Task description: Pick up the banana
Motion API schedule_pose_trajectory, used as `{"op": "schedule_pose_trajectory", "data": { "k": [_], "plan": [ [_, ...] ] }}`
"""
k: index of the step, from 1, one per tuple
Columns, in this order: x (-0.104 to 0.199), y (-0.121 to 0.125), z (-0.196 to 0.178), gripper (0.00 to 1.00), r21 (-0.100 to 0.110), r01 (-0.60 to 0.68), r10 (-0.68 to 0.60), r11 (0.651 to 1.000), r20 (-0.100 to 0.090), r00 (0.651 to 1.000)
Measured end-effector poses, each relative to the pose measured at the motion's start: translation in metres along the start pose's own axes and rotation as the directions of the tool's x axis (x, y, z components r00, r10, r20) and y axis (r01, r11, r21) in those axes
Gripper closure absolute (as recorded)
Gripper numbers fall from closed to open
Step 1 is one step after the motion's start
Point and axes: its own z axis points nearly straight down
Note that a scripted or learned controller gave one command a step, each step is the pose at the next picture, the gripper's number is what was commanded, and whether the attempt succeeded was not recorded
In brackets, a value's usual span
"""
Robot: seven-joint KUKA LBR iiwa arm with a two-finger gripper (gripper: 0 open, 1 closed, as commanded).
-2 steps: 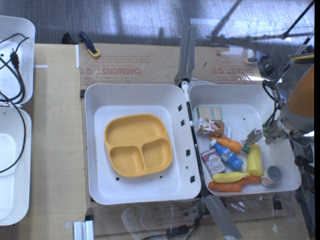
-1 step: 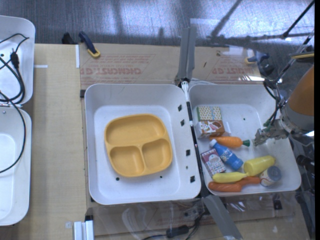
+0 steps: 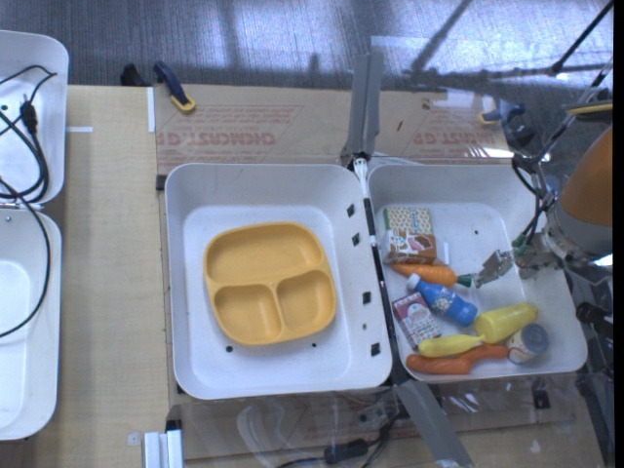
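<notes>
- Camera view: the banana [image 3: 450, 344] is small, yellow and gently curved, lying in the right bin [image 3: 487, 213] near its front edge, just above an orange sausage-like toy [image 3: 453, 362] and beside a yellow bottle [image 3: 505, 322].
- The gripper [image 3: 494, 267] hovers over that bin, fingers slightly spread, pinching nothing.
- The arm [image 3: 590, 198] is cut off at the right.

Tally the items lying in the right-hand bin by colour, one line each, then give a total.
Orange: 2, a carrot and a longer orange piece
Yellow: 2, the banana and a mustard bottle
Blue: 1, a bottle
Printed packets: 2, one and another
Grey round tin: 1
Total: 8
</notes>
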Motion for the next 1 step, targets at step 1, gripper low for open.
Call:
{"op": "schedule_pose_trajectory", "data": {
  "k": [1],
  "plan": [
    [0.0362, -0.0487, 0.0072, 0.00, -0.001, 0.253, -0.253, 0.968, 0.010, 0.967]
  ]
}}
